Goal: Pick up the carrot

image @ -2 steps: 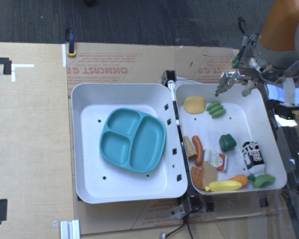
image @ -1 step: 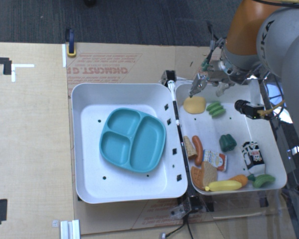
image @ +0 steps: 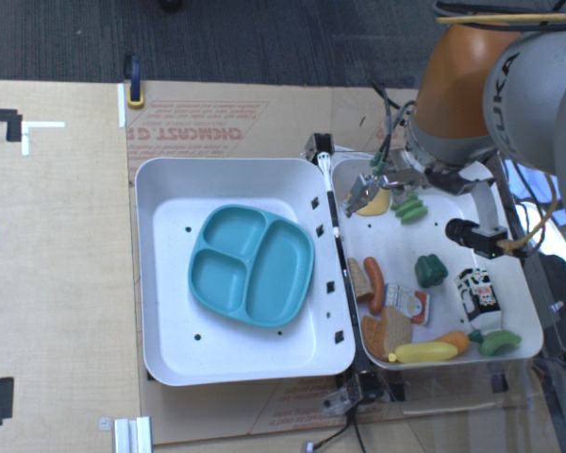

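The carrot [image: 457,340] is a small orange piece near the front right of the right bin [image: 528,295]. It lies between a yellow banana-like piece [image: 424,352] and a green vegetable [image: 498,342]. My gripper [image: 366,192] hangs over the far left corner of that bin, well away from the carrot, just above a yellow piece [image: 378,205]. Nothing visibly sits in the gripper.
The right bin also holds a green bean pod [image: 410,209], a green pepper [image: 431,271], a black-and-white carton [image: 478,293], a red sausage [image: 374,277], bread slices [image: 388,332] and a sachet [image: 407,302]. A teal divided plate [image: 252,265] lies in the left bin [image: 160,281].
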Available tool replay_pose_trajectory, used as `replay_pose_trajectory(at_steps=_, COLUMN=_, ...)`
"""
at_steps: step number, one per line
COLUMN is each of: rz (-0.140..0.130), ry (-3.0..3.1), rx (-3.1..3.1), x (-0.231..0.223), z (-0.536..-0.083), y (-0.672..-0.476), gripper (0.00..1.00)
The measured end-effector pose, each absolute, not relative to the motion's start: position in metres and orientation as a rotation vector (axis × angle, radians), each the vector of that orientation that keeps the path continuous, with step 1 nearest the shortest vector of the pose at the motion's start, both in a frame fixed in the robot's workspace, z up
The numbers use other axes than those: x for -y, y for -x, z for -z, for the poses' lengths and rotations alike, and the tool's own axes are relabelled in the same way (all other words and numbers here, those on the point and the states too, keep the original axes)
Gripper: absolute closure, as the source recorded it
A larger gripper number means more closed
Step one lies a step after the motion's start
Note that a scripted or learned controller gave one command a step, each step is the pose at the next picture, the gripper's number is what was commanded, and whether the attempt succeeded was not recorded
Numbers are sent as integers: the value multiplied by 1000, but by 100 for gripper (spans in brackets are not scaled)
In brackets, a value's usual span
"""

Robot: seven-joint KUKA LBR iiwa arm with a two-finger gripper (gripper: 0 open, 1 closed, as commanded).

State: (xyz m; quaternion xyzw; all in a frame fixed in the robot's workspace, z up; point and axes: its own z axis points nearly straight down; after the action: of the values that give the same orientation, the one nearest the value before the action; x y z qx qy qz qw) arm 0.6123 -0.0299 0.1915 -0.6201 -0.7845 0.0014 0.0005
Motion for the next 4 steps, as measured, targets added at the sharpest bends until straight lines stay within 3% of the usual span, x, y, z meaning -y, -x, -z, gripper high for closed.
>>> replay_pose_trajectory(at_steps=1, rz=-4, ry=2008, rx=2414, x=17, z=-191, y=-575, gripper=0)
replay_pose_trajectory(at_steps=2, rz=-6, ry=2384, rx=2046, x=3, z=-191, y=-617, gripper=0)
replay_pose_trajectory(at_steps=3, rz=-8, ry=2393, rx=2033, x=29, z=-191, y=-575, gripper=0)
replay_pose_trajectory(at_steps=4, rz=-6, ry=2384, rx=2045, x=3, z=-190, y=-597, gripper=0)
